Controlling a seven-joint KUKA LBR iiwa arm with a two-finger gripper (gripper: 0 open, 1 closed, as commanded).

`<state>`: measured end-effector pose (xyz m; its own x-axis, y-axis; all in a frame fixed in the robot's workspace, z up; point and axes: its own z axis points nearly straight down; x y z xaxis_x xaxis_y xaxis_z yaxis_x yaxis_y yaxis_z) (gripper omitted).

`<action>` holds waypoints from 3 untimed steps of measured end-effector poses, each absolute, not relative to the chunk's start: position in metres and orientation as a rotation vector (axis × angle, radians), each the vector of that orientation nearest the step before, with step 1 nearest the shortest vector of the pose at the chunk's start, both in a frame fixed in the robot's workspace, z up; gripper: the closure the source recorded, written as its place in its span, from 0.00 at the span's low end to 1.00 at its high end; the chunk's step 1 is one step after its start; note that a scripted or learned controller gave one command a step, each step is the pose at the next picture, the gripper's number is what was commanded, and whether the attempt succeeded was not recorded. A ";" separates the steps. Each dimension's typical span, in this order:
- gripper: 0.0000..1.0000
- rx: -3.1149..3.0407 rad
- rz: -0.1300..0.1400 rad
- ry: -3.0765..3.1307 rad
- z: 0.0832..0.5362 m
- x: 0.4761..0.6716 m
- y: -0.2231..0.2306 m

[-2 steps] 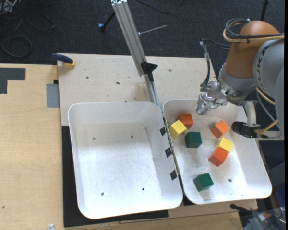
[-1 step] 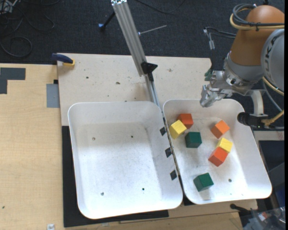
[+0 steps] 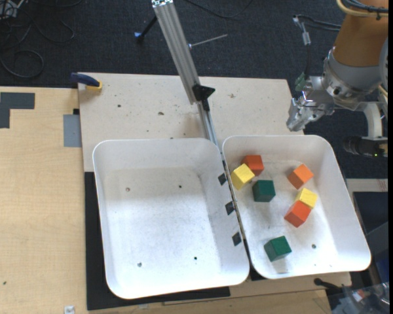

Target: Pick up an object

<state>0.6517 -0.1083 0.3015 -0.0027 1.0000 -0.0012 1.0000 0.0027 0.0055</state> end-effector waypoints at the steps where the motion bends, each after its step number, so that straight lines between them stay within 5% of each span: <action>1: 1.00 2.221 -0.004 2.230 0.283 0.622 -0.058; 3: 1.00 2.221 -0.004 2.230 0.260 0.561 0.034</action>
<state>0.5614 0.0344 0.2597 -0.0039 1.0000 0.0021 1.0000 0.0039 -0.0058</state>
